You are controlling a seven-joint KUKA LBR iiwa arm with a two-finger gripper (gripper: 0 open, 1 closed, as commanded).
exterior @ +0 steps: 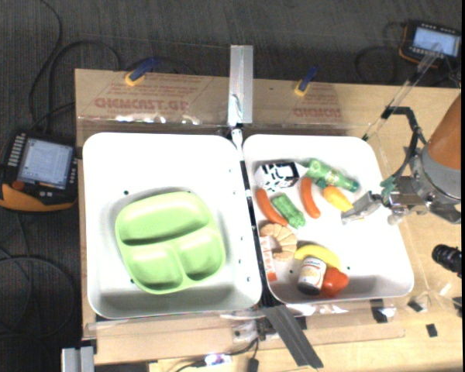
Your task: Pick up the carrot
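Carrot [310, 197]: lies in the right bin [387, 254] between green pepper [288, 209] and yellow piece [335, 198]; gripper [359, 208] empty just beside, fingers slightly parted; advise descending astride its narrow width, avoiding neighbours.

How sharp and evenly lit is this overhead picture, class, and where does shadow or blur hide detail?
Camera view: soft all over, small toys blurred; both white bins bright, nearly washed out; the green tray throws a dark shadow along its upper left edge; the gripper is smeared; the carrot stays readable.
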